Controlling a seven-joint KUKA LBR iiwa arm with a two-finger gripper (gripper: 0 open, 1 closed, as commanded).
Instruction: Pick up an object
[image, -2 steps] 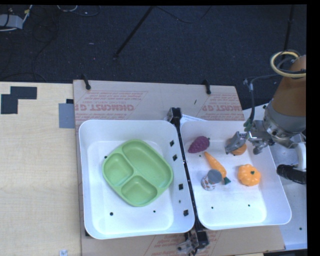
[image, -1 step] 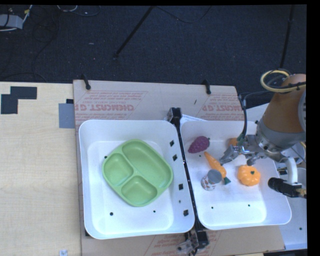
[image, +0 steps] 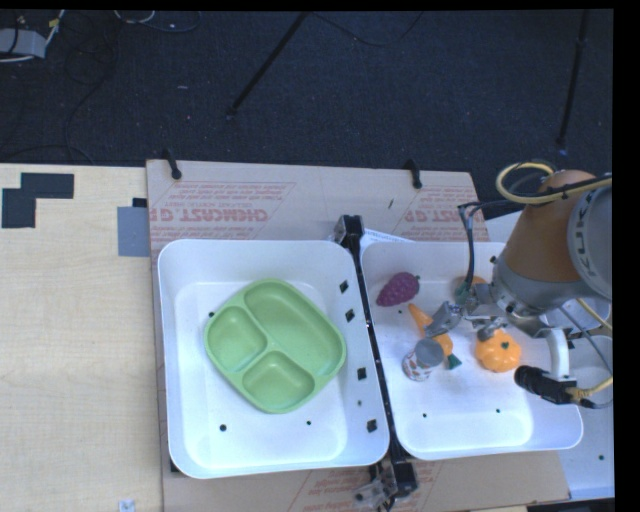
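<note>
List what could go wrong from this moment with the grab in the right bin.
1. The tool sits low among a tight cluster: the orange carrot-shaped toy, the small grey-and-white can-like object and the orange pumpkin-shaped toy. It may knock one aside rather than grip anything.
2. The purple grape-bunch toy lies close by, so a sweep could push it against the right white bin's wall.
3. The green divided plastic plate in the left bin looks safely out of the way.

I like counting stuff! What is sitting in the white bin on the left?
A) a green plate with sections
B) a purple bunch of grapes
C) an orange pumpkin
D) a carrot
A: the green plate with sections lies alone in the left bin, while the toy foods are in the right bin.
</note>
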